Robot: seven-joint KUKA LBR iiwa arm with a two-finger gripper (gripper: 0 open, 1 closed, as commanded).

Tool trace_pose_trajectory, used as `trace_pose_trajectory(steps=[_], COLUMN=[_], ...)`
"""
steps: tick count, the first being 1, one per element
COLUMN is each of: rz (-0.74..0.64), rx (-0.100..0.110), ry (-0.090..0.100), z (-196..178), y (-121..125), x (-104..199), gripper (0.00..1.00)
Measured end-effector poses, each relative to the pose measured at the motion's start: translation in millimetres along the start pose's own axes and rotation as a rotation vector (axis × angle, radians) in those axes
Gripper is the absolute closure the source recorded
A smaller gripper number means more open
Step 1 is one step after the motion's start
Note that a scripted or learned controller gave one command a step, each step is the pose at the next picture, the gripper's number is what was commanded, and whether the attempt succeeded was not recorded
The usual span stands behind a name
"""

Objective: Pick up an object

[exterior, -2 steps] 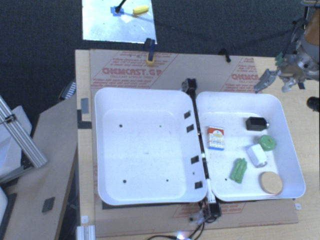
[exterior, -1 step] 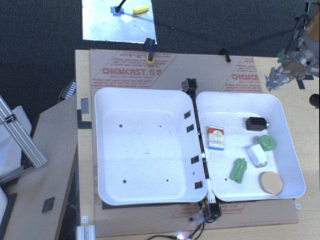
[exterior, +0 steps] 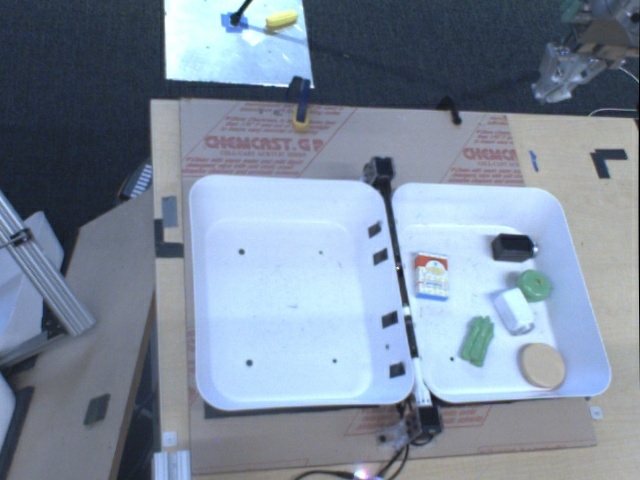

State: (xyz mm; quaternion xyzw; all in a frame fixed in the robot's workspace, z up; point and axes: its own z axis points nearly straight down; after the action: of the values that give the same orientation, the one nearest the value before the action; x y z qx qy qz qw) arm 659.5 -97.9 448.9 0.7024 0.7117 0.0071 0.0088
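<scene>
In the right bin (exterior: 570,230) I count six things to choose from: a small red, white and blue card box (exterior: 432,276) near the divider, a black block (exterior: 512,246) toward the far wall, a green round cap (exterior: 534,286), a white lump (exterior: 514,311) just beside the cap, a green ridged piece (exterior: 477,341), and a tan disc (exterior: 542,365) by the near corner. The left bin (exterior: 290,193) sits alongside. My gripper (exterior: 565,66) hangs at the top right, beyond the bench and well apart from everything; whether its jaws are spread or pressed together, I cannot tell.
</scene>
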Motion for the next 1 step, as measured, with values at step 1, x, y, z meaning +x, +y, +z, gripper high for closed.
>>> trace_pose_trajectory(steps=[1], rz=[0.01], rx=[0.02], ry=[0.003], z=[-1.7], y=[-39.3], x=[2.9], gripper=[1.0])
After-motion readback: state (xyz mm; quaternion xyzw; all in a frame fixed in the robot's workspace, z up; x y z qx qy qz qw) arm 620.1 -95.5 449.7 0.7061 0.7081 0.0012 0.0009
